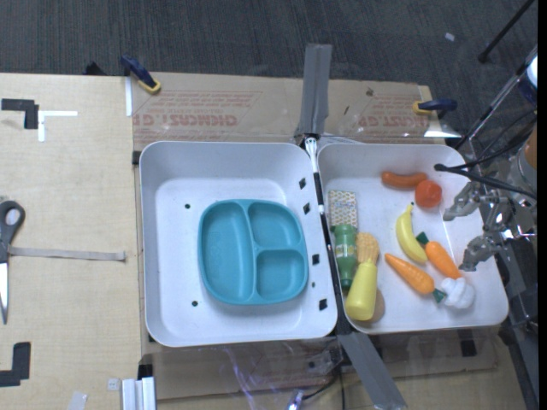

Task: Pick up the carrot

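Camera view looks down on a pale wooden counter [68, 297] with two shallow white bins side by side. At the far left edge lies a pair of scissors with grey handles [7, 246]. The left white bin [162, 314] holds a teal plastic plate with three compartments [254, 251], lying flat near the middle.

The right white bin [479, 314] holds the toy food. Along its left wall stands a row: a clear green bottle with a patterned label [344, 237], then a yellow corn cob [367, 248], then a yellow squeeze bottle [362, 290] at the near end. More to the right are an orange-red sausage [403, 178] near the far wall, a round red tomato [428, 194], and a yellow banana [408, 236] which curves down from the tomato.

Two orange carrots are there. The lower orange carrot [410, 273] lies with its long axis diagonal, its pointed tip toward the left and far side, its green end toward the near right. The shorter orange carrot [443, 259] is just beside it, also diagonal, close to the banana's lower end. A white round object [459, 292] touches the green end of the lower carrot.

The grey two-finger gripper [475, 229] is at the right wall of this bin, its fingers spread apart with nothing between them, near the shorter carrot but not touching it.
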`<state>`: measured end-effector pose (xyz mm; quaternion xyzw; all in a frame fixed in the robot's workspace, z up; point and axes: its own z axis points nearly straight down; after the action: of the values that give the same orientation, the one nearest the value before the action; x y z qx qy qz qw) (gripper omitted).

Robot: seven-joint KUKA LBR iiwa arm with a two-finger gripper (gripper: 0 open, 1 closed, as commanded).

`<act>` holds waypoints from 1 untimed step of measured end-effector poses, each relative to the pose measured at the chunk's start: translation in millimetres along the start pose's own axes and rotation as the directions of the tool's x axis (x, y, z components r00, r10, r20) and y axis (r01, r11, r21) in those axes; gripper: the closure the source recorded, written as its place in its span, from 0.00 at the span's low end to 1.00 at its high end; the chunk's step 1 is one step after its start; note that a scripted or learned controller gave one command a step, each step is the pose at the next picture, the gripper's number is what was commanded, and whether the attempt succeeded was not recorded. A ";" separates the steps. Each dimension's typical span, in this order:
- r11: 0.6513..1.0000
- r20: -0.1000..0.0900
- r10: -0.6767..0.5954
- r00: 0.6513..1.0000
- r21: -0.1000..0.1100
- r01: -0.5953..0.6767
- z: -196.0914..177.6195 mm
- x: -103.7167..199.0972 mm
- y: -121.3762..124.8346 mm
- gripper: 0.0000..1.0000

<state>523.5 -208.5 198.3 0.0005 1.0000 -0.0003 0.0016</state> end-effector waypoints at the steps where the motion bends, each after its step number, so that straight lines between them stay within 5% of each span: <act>1: 0.999 0.001 -0.048 0.999 0.001 0.048 105.3 -20.7 -12.5 0.00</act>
<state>544.6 -221.1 93.1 -0.0235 0.9997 -0.0007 0.0023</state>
